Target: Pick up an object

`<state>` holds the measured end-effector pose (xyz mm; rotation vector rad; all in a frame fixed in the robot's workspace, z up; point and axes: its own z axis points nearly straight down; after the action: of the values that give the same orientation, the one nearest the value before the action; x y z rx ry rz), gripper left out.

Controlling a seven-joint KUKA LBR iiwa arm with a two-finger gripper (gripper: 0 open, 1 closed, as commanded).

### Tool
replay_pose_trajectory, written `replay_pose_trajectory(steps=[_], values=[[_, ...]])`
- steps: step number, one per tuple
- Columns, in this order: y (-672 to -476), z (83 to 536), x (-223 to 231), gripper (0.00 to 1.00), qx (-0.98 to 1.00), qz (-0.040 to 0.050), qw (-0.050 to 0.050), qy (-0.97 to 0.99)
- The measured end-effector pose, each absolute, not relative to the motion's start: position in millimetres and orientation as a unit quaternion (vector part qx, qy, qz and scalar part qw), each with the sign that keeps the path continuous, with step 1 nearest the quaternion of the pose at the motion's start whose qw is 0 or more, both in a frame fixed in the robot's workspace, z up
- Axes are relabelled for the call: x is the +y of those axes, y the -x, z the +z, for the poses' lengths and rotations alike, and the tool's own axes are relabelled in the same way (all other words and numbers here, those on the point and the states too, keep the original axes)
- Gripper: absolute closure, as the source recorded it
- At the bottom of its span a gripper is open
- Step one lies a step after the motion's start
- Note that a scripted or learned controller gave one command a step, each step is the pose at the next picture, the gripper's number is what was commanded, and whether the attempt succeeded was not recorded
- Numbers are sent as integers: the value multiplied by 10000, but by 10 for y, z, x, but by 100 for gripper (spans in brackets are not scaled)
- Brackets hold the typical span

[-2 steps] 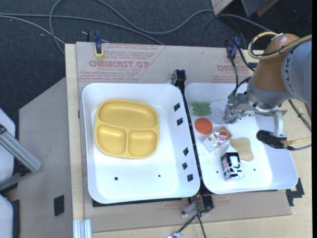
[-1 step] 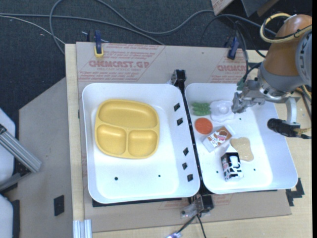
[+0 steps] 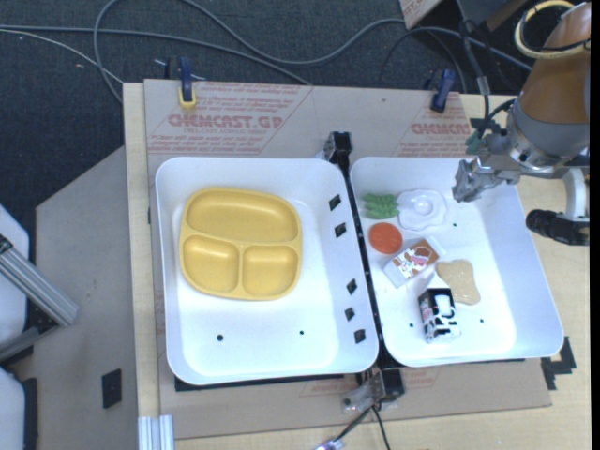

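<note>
End effector [image 3: 466, 184], grip state unclear, hovers just right of clear plastic cup [image 3: 421, 205]: light, slippery, probably best pinched at rim.

"CHEMCAST GP" printed on backing board [image 3: 234, 120]

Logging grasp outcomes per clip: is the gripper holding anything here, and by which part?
Nothing is held. The gripper hangs over the right bin's upper part, apart from the objects lying there.

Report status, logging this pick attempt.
Gripper over right bin's far edge, nothing seen in it. Items clustered bin-left, nearest the clear cup. Path unobstructed.
</note>
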<state>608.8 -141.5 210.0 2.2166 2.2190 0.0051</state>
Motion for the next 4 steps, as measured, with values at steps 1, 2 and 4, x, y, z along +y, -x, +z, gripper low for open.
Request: replay_pose_trajectory(steps=[1,2,4], values=[[-6100,2643,-1416,100,7075,17,25,-7067],[-6210,2546,-965,100,7087,2,-7,-7055],[-6327,2316,45,100,7089,-6,-19,-7053]])
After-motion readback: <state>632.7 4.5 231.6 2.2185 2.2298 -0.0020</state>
